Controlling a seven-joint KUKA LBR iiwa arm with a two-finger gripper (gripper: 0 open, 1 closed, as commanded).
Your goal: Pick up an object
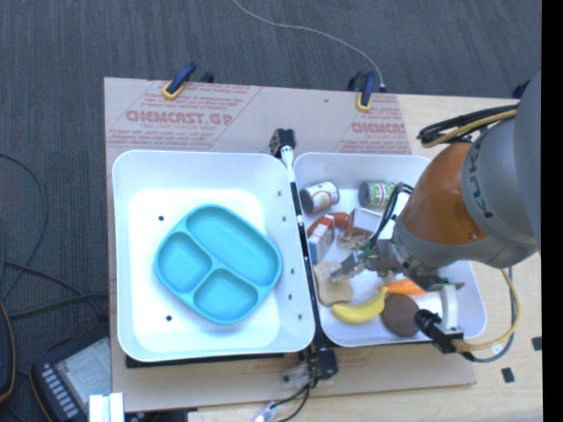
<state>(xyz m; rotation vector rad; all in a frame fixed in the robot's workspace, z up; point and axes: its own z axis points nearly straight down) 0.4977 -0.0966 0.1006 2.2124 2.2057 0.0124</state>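
**Desk:** Where does the arm stand?

**Photographer:** The gripper (pixel 347 268) hangs low in the right bin (pixel 471 323), over a slice of bread (pixel 330 284) at the bin's near left, a banana (pixel 359 310) just beside it. Whether it is clenched or released I cannot tell.

**Desk:** How might the bread handle?

**Photographer:** Light, soft and flat, I'd judge; best pinched across its edges. The banana looks firmer, curved, easier taken mid-body. The left bin (pixel 132 236) carries a blue divided plate (pixel 218 264).
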